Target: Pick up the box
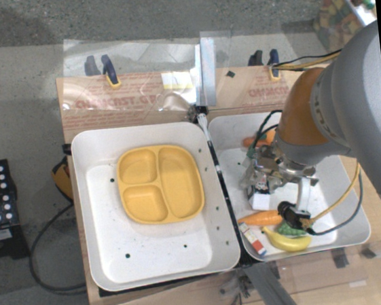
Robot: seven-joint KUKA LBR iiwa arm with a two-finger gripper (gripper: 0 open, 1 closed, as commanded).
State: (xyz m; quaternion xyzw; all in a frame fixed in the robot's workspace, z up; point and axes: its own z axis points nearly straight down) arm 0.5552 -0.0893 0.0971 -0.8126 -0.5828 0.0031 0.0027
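Observation:
A small white box (253, 239) with red and blue print lies at the front left corner of the right bin (350, 233), against its wall. My gripper (262, 180) is low inside the right bin, behind the box and a little to its right, roughly a hand's width away. The grey arm with its orange band (302, 115) hangs over the bin's middle and hides what lies beneath it. A white object (260, 202) shows just in front of the gripper; I cannot tell what it is.
An orange carrot (266, 219) and a yellow banana (287, 240) lie beside the box, with a green piece between them. Another orange item (261, 140) sits at the bin's back. A yellow divided plate (160, 184) rests in the left bin (106, 254). Cables trail across the right bin.

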